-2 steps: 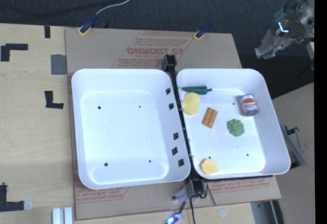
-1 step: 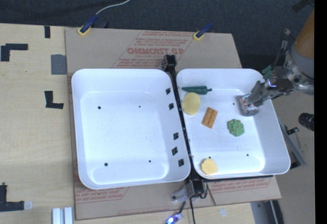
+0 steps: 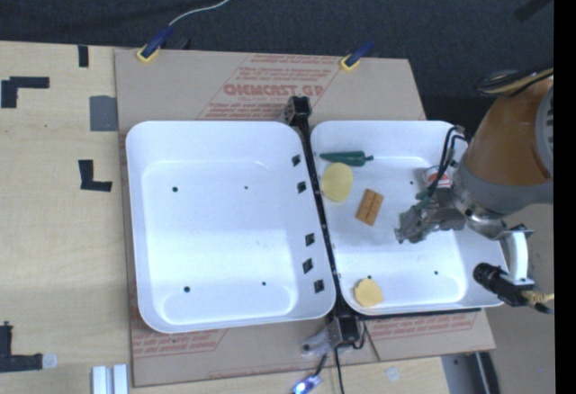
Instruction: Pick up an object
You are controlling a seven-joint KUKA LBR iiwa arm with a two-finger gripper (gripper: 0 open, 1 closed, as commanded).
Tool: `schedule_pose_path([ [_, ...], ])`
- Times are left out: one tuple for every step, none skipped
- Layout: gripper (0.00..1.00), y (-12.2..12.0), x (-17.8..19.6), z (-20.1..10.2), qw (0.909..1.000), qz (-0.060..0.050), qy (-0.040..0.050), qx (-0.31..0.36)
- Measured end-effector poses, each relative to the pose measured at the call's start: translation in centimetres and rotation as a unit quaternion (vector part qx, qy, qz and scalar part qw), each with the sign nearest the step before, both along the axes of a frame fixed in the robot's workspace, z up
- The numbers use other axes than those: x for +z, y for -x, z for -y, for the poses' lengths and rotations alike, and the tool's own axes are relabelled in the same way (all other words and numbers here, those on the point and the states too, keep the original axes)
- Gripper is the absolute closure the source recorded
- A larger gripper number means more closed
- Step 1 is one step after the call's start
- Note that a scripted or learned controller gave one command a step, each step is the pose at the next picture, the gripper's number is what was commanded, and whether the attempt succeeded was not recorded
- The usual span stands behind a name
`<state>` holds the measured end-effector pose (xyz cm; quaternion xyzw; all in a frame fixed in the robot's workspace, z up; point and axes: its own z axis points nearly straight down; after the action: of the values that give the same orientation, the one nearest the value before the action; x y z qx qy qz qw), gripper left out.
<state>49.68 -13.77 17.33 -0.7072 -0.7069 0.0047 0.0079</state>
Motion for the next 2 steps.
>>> schedule_pose_path([
  [1.0, -1.1, -9.1, -0.6, 0.9999, 0.01, 0.003, 0.0],
  [1.0, -6.7, -8.8, -2.4, 0.9999, 0.011, 0.0025, 0.002],
])
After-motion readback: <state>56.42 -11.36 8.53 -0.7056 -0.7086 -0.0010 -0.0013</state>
